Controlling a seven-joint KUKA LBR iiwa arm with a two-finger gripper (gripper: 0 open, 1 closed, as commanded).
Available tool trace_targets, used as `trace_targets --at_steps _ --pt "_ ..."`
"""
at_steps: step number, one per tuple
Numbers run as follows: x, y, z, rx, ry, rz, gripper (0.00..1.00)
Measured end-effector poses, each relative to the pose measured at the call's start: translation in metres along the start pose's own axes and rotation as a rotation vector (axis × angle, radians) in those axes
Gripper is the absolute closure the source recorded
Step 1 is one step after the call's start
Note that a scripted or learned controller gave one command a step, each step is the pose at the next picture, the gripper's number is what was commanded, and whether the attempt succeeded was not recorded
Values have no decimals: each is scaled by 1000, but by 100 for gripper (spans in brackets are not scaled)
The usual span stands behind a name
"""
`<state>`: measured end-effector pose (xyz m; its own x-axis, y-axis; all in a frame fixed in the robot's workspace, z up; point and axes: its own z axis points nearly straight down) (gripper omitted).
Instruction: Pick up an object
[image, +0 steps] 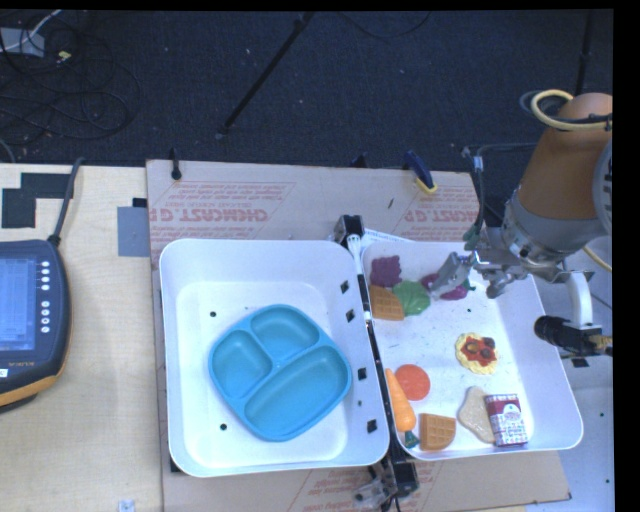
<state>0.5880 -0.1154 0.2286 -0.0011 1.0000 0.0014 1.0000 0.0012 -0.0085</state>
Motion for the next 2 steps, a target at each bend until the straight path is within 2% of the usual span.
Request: trace_targets --at_steps 1,2 --pt "-48 -6 132 -7 0 1 0" --pt "-52 59 144 -6 -1 0 0"
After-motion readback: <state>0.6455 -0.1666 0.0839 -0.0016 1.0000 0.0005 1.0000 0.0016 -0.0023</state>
